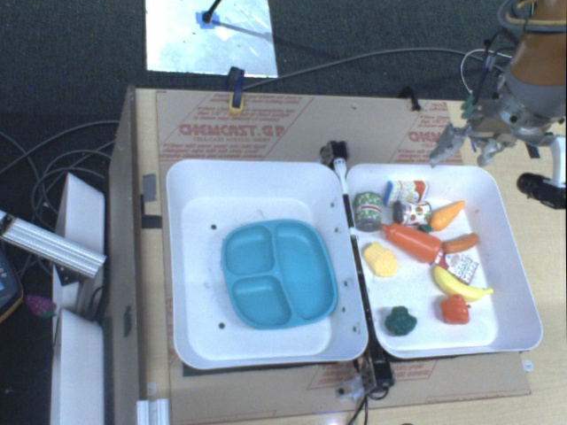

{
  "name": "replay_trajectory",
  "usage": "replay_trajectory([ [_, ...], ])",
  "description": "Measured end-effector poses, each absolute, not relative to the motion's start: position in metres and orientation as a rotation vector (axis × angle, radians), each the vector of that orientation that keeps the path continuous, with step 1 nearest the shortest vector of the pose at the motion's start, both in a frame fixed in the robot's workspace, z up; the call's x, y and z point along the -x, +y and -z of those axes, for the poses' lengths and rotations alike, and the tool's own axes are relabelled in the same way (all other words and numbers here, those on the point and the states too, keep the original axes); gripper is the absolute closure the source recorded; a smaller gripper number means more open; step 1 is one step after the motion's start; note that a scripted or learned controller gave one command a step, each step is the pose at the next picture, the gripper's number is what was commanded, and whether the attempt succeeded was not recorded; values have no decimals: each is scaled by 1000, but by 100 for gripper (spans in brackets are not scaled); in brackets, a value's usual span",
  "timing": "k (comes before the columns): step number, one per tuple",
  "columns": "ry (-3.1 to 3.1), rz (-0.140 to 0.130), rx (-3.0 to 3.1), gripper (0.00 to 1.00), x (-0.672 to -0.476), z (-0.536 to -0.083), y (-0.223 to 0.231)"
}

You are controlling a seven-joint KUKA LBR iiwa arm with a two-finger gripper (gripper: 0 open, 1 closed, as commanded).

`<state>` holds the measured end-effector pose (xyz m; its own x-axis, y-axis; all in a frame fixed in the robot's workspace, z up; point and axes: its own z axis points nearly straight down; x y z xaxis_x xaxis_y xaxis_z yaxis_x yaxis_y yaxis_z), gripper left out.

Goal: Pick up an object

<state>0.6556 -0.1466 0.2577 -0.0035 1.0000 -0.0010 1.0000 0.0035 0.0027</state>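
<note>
The approach step is judged to be in hand: the gripper (468, 146) is held above the far rim of the right bin (512, 237), at its one o'clock corner, with the jaws spread and nothing between them. The toy foods are clustered mid-bin; the orange carrot (446, 213) lies nearest, toward seven o'clock of the gripper. A descent over it is called for next. Open floor is left along the bin's right wall.
</note>
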Motion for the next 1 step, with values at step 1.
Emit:
replay_trajectory([
  [1, 2224, 2, -2221, 0, -631, -160, -169],
])
